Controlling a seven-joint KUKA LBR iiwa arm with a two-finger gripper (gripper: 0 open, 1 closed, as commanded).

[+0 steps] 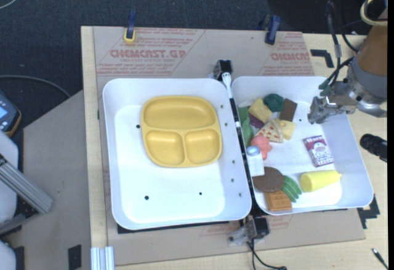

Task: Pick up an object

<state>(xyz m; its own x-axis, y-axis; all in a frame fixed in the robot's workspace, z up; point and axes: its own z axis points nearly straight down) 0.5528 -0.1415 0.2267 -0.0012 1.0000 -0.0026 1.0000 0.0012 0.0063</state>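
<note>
Dark carpet surrounds a brown board bench point(184, 47) printed with red lettering. Two glossy white bins: the left bin point(123, 139) carries a smooth yellow three-part plate point(181, 129); the right bin point(354, 152) holds small toys heaped along its left wall, a yellow cylinder point(319, 180) near its front edge, a maroon card point(317, 150). The gripper point(320, 110) hangs at the back-right corner; can't tell its grip.

Bright, even overhead light, soft shadows, mild glare on white bins point(117, 139), slight overall softness.
</note>
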